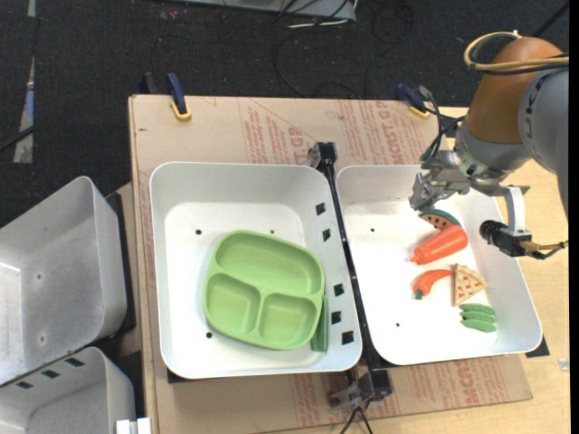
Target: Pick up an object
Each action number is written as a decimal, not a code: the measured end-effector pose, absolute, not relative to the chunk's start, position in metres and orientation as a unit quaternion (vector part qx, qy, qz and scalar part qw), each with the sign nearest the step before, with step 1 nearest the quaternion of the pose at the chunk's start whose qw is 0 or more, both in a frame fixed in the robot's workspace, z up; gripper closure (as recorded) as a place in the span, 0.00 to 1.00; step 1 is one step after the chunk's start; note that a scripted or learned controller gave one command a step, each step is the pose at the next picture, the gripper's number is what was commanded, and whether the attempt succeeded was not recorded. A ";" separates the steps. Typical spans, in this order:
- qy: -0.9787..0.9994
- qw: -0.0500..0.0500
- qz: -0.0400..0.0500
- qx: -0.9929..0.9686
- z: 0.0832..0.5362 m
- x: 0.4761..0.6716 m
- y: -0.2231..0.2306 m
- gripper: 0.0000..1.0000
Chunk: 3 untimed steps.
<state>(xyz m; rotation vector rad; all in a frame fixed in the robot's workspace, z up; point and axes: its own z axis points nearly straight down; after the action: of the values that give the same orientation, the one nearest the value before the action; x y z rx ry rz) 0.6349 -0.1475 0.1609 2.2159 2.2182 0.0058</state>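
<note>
Pincer (pixel 431 199) state impossible to tell, hovering by watermelon slice (pixel 441 217); probably light, stiff, slick plastic, best pinched across flat faces.

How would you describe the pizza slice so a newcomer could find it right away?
Look in the right bin, toward its far right side, where a few toy foods lie together. The pizza slice sits below the carrot, just right of the small orange pepper and above the green pea pod. It alone is a tan triangle with red spots.

Arm (pixel 507 107) reaching down (from right)
</note>
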 end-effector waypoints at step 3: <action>0.710 0.001 0.002 0.704 0.219 0.641 -0.050 1.00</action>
<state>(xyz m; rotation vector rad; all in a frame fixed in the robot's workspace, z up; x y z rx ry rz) 0.6412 -0.0503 0.2189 2.2117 2.2296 0.0049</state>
